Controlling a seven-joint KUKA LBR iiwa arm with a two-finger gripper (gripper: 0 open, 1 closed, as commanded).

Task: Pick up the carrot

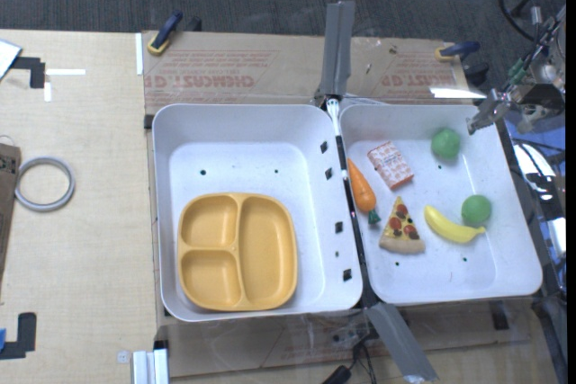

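Nearest the camera, a yellow divided plate (pixel 238 250) sits in the left bin (pixel 171 148), toward its front. In the right bin (pixel 450 288), a pizza slice toy (pixel 401 227) and a banana (pixel 453 227) lie in the middle, with a green ball (pixel 476 209) touching the banana's right end. The carrot (pixel 362 185) lies against the right bin's left wall, tip pointing away, green top toward the pizza slice. Just beyond it rests a pink snack box (pixel 391 165), and farther back a second green ball (pixel 445 144). The gripper (pixel 493 110) hangs over the bin's far right corner, well apart from the carrot; whether its jaws are open cannot be told, and nothing shows between them.
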